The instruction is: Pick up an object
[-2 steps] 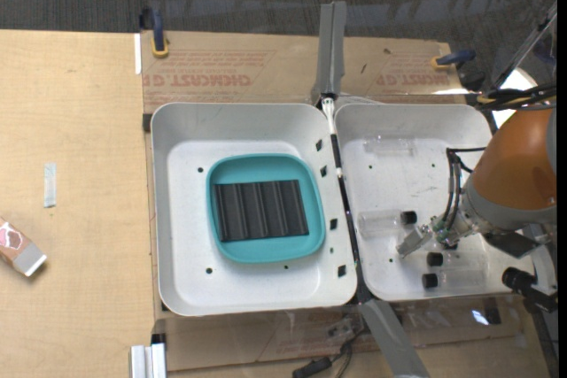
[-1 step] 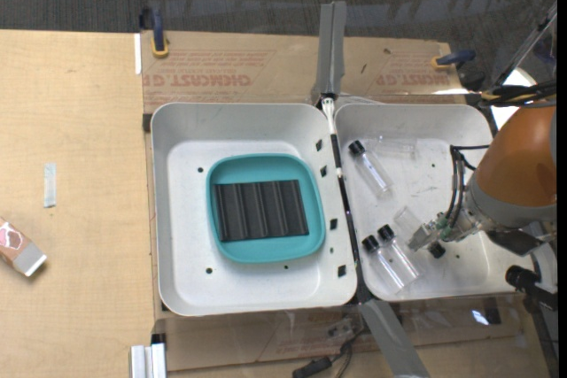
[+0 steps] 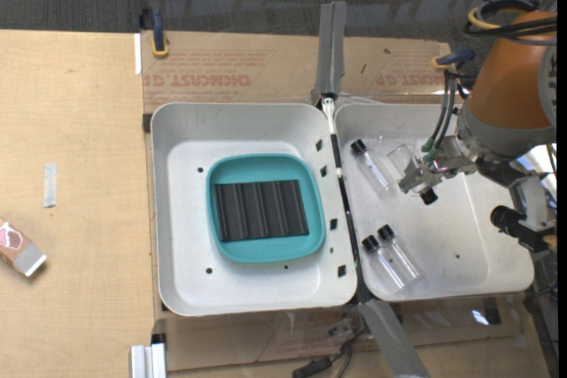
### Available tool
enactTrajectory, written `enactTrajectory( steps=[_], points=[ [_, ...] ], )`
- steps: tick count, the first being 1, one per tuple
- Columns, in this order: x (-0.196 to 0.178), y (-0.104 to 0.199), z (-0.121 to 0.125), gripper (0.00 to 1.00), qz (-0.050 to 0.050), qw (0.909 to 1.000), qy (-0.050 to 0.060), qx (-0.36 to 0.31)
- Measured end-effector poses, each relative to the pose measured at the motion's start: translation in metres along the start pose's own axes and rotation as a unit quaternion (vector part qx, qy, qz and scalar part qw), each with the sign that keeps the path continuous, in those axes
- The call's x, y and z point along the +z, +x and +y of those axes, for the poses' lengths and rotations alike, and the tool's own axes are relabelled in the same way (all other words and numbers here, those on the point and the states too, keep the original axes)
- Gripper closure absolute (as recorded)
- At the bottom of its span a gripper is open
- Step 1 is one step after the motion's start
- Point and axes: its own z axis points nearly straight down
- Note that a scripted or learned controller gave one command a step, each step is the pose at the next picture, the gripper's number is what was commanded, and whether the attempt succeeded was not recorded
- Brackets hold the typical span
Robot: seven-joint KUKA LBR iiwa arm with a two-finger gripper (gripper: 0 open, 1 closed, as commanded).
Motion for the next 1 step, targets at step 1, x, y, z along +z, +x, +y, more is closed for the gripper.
enactTrajectory(
  steps=[1],
  points=[
    [-0.0345, 0.0717, 0.0347, 1.0, 0.0, 0.999, 0.001, 0.045]
  ],
)
